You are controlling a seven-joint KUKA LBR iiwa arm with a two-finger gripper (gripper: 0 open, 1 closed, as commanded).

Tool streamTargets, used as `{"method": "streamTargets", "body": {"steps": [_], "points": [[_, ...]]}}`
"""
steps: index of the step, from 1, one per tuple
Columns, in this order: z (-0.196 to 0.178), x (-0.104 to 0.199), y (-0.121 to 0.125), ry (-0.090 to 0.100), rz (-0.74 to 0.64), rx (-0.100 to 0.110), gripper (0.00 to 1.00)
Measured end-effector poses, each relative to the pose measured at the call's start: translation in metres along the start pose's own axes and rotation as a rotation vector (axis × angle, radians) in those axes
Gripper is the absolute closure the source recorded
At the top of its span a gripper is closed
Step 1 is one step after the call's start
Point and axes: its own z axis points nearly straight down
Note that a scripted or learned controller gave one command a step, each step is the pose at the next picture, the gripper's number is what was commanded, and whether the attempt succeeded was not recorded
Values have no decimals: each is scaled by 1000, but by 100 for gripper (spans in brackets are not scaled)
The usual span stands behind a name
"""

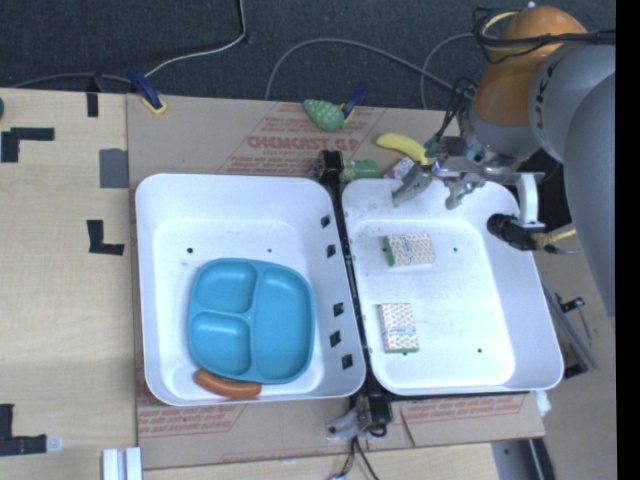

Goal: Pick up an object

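Note:
My gripper [431, 190] hangs over the far edge of the right bin [520, 308], its two fingers spread apart and open with nothing between them. Below it in the right bin lie two small patterned boxes: one [410, 250] near the middle and another [399, 327] closer to the front. In the left bin [160, 228] a blue divided plate [250, 318] lies flat, with an orange sausage-shaped object [227, 385] at its front edge.
Behind the bins on the cardboard lie a yellow banana [402, 146] and a green object [324, 114]. A black divider [340, 268] runs between the bins. Cables loop across the dark floor at the back.

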Motion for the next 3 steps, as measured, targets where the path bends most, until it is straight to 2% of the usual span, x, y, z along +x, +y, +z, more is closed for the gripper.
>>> {"method": "streamTargets", "body": {"steps": [1,2,3], "points": [[66,9,-45,0,0,3,0],[93,13,-44,-10,4,-15,0],[82,15,-42,-7,2,-21,100]]}}
